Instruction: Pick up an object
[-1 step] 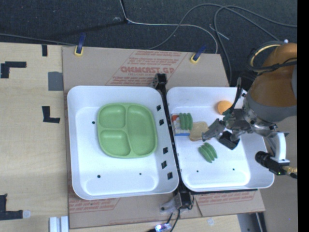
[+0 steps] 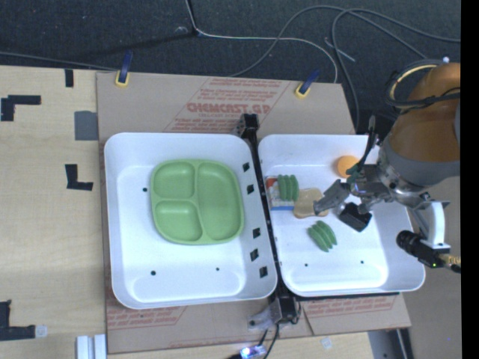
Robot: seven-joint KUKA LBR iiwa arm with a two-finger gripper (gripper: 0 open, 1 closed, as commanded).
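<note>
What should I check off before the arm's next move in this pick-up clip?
1. Gripper is over the right bin: ok.
2. Something lies within reach: ok, the tan piece sits just beside the gripper.
3. Green ridged toy lies apart from the gripper: ok.
4. Anything held between the fingers: cannot tell.
5. Orange ball is partly hidden behind the arm: not ok for a clean pick.
6. Green divided plate lies flat in the left bin: ok.

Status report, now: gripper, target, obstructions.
Gripper low in right bin, holding nothing visible. Green pod loose just below. Tan piece beside it.
</note>
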